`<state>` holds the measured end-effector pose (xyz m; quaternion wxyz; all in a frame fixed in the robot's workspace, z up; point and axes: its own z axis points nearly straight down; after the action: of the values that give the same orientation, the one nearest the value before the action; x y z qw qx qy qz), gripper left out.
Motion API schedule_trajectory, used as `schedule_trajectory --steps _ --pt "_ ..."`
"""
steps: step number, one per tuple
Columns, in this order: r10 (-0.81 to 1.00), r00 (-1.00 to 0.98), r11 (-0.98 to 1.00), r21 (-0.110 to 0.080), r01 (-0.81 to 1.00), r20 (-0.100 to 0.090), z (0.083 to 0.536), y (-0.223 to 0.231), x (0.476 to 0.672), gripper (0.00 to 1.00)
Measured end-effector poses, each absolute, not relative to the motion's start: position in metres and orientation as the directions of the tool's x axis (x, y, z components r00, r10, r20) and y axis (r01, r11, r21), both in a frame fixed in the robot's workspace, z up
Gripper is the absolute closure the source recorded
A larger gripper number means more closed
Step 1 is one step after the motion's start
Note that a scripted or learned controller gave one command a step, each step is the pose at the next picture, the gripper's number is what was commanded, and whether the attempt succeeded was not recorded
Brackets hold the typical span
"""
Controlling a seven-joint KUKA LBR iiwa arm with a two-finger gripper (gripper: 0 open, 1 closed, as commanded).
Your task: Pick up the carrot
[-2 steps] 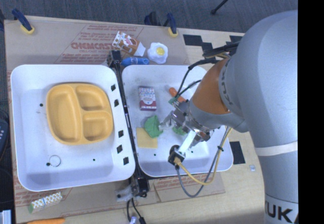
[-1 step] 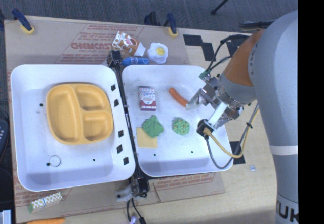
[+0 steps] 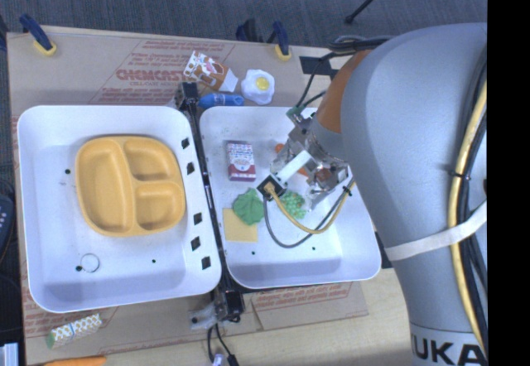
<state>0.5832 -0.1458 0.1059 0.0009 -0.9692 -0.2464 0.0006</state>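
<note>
Carrot [image 3: 79, 360] is probably the orange sliver on the tabletop at the lower-left edge, outside both bins; too cut off to confirm. Left bin [image 3: 33, 190] holds a yellow tray [image 3: 128, 184]. Right bin [image 3: 356, 261] has a red box [image 3: 240, 161] and a green leaf [image 3: 248, 205]. The gripper [image 3: 319, 178] hangs low beside the leaf; cannot tell if it is spread or pressed together. Step is likely approach. The next move needs a lift and a long reach left.
</note>
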Motion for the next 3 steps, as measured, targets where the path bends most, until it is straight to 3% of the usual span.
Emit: schedule_trajectory --steps 1,2,3 --pt "0.514 0.858 -0.858 -0.002 0.514 0.0 0.243 -0.158 0.632 0.0" --pt "0.478 0.879 -0.879 -0.002 0.478 0.001 0.094 -0.107 0.61 0.0" --pt "0.603 0.798 -0.798 -0.004 0.603 0.0 0.193 -0.074 0.643 0.0"
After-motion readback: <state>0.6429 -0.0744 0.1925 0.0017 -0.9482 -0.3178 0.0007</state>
